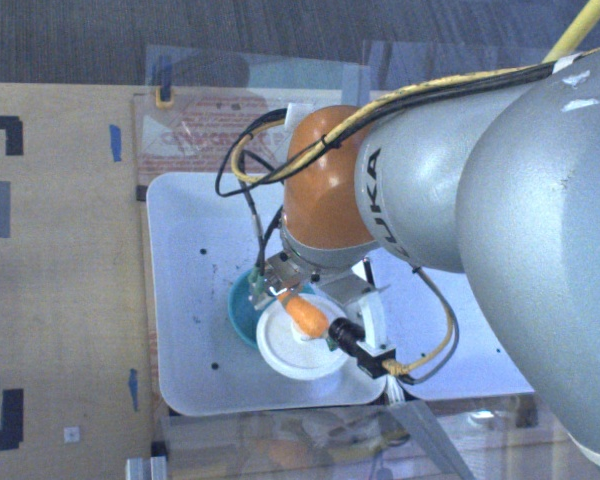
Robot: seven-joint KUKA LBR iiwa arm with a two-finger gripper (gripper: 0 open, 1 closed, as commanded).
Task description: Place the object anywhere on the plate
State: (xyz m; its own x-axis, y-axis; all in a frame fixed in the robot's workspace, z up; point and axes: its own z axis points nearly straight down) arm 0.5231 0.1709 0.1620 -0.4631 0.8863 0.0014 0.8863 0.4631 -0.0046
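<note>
the arm reaches in over the white bin point(180, 268), and its orange wrist band sits directly above the work area, hiding much of what lies under it. the gripper point(280, 290) hangs low at the near edge of the plate point(295, 353), a small white round dish. just beyond the gripper, on its far side from the arm's body, a teal bowl point(242, 313) peeks out, touching or overlapping the plate's rim.

the object point(305, 315), an orange carrot-shaped piece, lies right beside the gripper, on the plate side of it, slanting across the plate's upper part. it appears to rest on the plate's surface, though whether the gripper is gripping it, just touching it or already clear of it cannot be told: the wrist and its fittings cover the tip, so its opening cannot be judged from this view.

as for progress, the task looks close to finished or finished in its main part: the object seems to be over and probably on the plate. what is left, by this judgement, is to make sure it is released and the arm lifted away without dragging it off the rim or tipping the plate against the bowl.
</note>
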